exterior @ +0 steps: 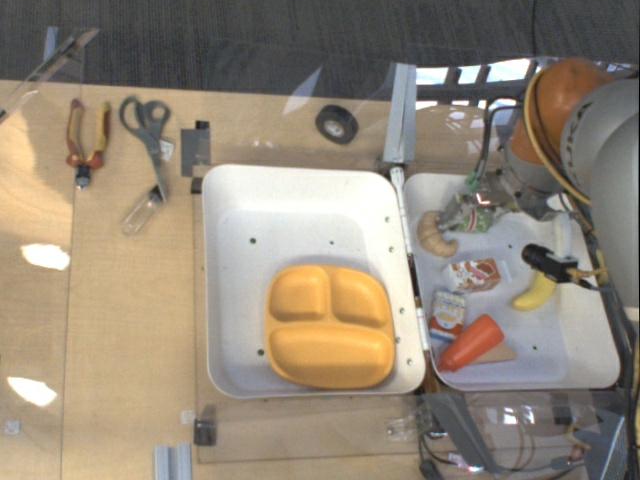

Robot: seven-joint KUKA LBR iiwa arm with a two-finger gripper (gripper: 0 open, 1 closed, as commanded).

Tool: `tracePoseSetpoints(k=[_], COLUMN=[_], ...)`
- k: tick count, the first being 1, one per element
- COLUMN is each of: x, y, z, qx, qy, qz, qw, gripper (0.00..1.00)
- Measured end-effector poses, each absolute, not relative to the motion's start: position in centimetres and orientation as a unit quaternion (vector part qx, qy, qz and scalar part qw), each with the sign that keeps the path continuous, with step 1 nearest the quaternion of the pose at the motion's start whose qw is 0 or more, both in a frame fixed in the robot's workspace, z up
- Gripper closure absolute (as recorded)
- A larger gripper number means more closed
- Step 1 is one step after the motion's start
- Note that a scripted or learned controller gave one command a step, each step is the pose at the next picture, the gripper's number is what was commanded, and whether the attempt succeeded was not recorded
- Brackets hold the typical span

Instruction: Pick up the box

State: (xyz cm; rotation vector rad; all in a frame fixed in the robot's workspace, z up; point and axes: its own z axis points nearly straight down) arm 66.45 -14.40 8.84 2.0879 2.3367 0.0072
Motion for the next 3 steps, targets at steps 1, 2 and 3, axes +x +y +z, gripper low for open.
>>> tracePoseSetpoints(k=[1, 2, 3], x=[58.3, 64.4, 56.5], y=[-13.0, -14.1, -13.4], z=[8.9, 8.7, 9.0], qx=[0.631, 0.661, 0.662], qy=[0.776, 0.750, 0.749], qz=[0.0032, 0.0021, 0.0035], qw=[0.005, 0.004, 0.005], gripper=[0.00, 0.00, 0.00])
